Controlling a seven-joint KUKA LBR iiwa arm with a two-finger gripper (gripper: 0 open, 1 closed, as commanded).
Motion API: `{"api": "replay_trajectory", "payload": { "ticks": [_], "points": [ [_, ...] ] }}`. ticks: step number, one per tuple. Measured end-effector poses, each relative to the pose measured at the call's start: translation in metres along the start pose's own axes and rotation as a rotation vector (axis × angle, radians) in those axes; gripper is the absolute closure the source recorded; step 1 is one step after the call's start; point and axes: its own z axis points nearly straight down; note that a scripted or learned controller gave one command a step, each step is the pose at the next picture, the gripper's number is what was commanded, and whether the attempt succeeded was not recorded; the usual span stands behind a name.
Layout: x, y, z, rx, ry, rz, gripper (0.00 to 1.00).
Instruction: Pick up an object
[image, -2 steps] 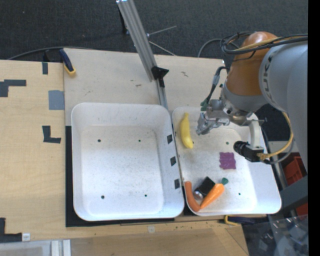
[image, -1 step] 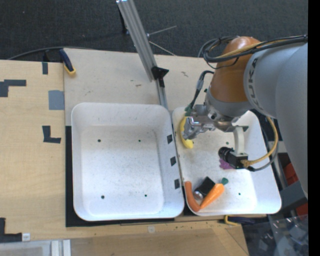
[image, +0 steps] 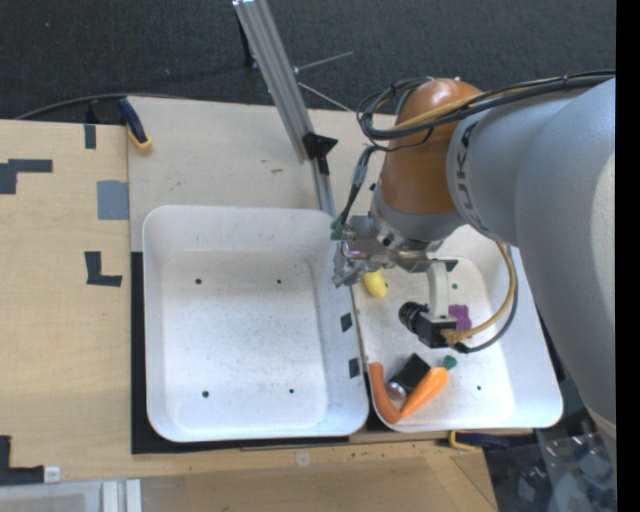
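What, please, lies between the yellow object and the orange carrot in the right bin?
In the camera view, a black part of the arm's wrist gear sits between the yellow object and the carrot.

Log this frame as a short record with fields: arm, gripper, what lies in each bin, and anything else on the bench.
arm: grey with an orange band, reaching in from the right over the right bin
gripper: low near the right bin's left wall, by the yellow object
right bin contents: yellow object, purple object, two orange carrot-like pieces, small black item
left bin: white, dark specks on its floor
bench: blue and yellow clamp at the top left
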Motion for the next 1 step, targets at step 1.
{"api": "replay_trajectory", "payload": {
  "ticks": [1],
  "points": [
    [0.0466,-0.0190,-0.0101,0.000,0.000,0.000,1.00]
  ]
}}
